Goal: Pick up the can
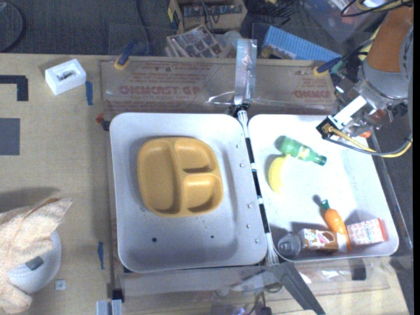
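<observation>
The gripper (346, 125) hovers at the right bin's (367, 176) two o'clock edge; how wide it stands I cannot tell. The can (289, 245) lies on its side at the bin's seven o'clock corner, touching a small carton (319, 239). Grey metal with a round end showing, it is probably light, stiff, slick; grasp across its body.

The arm (388, 51) is grey with a broad orange band above a pale grey wrist, a black-and-white tool (341, 125) at its end, and yellow and black cables looping beside the wrist.
</observation>
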{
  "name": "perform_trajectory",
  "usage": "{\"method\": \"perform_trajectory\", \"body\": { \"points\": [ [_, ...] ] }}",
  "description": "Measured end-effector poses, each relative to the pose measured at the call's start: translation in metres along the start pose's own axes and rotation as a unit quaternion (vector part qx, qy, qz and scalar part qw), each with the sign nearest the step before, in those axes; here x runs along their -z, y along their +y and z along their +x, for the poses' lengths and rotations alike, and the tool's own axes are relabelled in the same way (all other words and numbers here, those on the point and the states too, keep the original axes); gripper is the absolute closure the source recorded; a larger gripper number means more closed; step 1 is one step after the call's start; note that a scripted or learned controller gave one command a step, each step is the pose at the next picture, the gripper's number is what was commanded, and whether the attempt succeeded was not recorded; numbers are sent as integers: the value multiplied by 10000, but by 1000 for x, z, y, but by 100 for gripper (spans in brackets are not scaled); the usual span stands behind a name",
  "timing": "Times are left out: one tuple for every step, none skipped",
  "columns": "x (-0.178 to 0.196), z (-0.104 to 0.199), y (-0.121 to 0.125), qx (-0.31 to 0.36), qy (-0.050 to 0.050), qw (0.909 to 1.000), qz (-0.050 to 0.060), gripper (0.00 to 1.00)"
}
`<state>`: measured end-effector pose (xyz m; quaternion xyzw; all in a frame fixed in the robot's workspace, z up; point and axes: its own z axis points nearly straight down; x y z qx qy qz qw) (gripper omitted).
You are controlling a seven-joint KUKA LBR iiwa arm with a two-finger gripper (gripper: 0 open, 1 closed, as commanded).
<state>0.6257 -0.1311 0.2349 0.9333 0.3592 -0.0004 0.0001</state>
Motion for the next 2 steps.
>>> {"method": "perform_trajectory", "body": {
  "points": [
    [-39, -32, -6, 1157, -7, 9933, 20, 100],
    [-48, -38, -43, 2238, 1, 9746, 16, 100]
  ]
}}
